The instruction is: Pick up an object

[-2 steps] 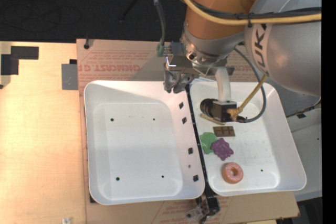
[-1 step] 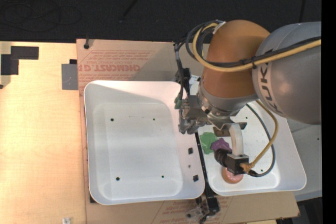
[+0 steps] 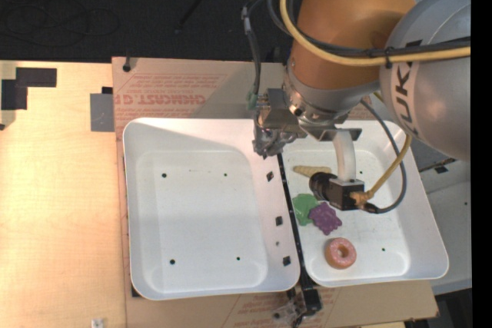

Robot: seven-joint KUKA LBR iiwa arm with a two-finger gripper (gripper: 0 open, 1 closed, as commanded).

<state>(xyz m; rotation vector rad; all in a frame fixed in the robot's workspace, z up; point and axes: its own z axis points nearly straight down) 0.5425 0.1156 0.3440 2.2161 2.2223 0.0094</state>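
Gripper above divider between bins, state cannot tell. Advice: shift toward pink frosted doughnut, right bin's near edge, isolated; descend straight.

Two white bins sit side by side: the left bin and the right bin, on printed cardboard over a wooden bench.
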